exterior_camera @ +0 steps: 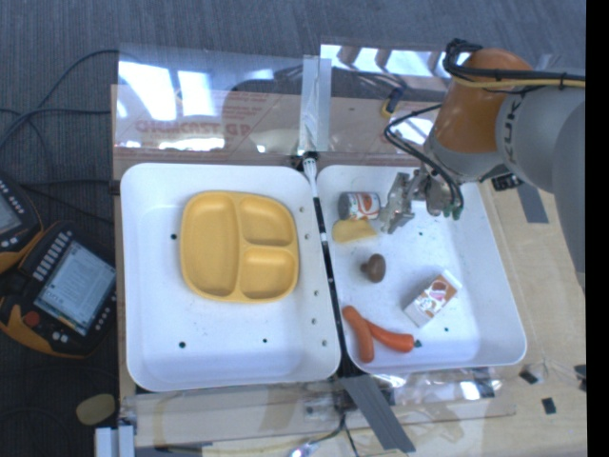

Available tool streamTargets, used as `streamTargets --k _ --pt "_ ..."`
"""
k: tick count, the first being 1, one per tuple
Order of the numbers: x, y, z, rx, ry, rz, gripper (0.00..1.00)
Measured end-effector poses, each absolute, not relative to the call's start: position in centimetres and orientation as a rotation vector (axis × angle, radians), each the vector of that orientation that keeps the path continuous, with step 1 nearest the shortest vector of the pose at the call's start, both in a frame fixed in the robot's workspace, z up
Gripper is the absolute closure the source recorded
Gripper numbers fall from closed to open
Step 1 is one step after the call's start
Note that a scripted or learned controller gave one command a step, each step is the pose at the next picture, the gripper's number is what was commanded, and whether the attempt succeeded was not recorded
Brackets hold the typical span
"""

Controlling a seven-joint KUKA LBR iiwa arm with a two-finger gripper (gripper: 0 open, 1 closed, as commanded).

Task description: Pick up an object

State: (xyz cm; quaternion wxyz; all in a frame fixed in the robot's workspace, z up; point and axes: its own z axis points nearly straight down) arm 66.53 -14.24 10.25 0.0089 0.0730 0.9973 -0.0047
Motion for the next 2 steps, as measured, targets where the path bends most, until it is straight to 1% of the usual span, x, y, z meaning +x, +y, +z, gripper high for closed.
streamTargets --k 1,2 --pt "58.4 -9.2 18.3 0.627 3.077 0.0 1.0" --pt "52.7 -3.3 18.4 0.536 3.096 -0.001 1.0"
